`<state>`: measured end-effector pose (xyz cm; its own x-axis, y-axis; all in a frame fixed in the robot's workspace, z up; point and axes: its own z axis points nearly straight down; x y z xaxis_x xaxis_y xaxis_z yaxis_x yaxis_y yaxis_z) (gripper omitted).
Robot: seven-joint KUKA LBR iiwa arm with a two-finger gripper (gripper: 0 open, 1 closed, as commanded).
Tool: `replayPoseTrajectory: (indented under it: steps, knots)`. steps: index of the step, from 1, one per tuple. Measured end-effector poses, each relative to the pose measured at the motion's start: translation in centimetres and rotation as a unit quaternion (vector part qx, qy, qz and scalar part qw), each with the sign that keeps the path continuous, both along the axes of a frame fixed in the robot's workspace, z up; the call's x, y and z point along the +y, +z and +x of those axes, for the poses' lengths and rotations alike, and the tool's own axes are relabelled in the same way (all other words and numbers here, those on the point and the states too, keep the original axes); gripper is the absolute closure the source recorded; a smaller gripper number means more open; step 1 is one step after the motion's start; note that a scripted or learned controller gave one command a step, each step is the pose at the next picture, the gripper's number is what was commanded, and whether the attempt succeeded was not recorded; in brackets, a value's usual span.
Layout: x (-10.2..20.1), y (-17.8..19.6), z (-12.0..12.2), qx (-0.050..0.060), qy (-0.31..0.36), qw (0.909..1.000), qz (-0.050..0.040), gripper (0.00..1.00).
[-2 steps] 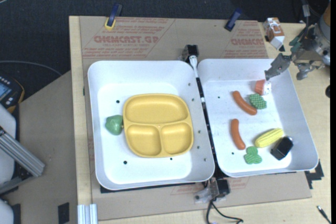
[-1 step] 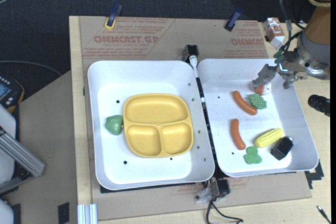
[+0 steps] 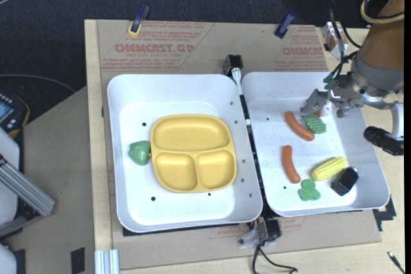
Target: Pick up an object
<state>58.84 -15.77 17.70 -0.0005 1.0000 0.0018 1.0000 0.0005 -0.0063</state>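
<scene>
My gripper [image 3: 327, 107] hangs open over the upper part of the right bin [image 3: 276, 90], with nothing between its fingers. Just below it lies a small green toy vegetable [image 3: 314, 124], touching an orange sausage [image 3: 299, 125]. Lower in the same bin lie a second orange sausage [image 3: 290, 163], a yellow corn cob [image 3: 328, 167], a black block [image 3: 345, 181] and a green leafy piece [image 3: 309, 190]. The left bin [image 3: 122, 106] holds a yellow divided plate [image 3: 192, 152] with a green pepper-like toy [image 3: 139, 151] at its left side.
The bins touch along a black middle seam [image 3: 246, 125]. Blue clamps [image 3: 137, 19] [image 3: 284, 24] hold the cardboard base at the back. The arm's grey body [image 3: 385, 61] rises at the right, over the right bin's far corner.
</scene>
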Motion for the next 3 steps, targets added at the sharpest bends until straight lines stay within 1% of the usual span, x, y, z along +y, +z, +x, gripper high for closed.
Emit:
replayPoseTrajectory:
  steps: [1,2,3]
  knots:
    - [1.1,-5.3,0.0,0.000,0.000,1.0000,0.0002,0.00]
    - [1.1,-9.1,0.1,-0.004,0.000,1.0000,-0.0013,0.00]
    - [0.8,-7.5,0.4,-0.010,-0.001,0.9999,-0.0046,1.00]
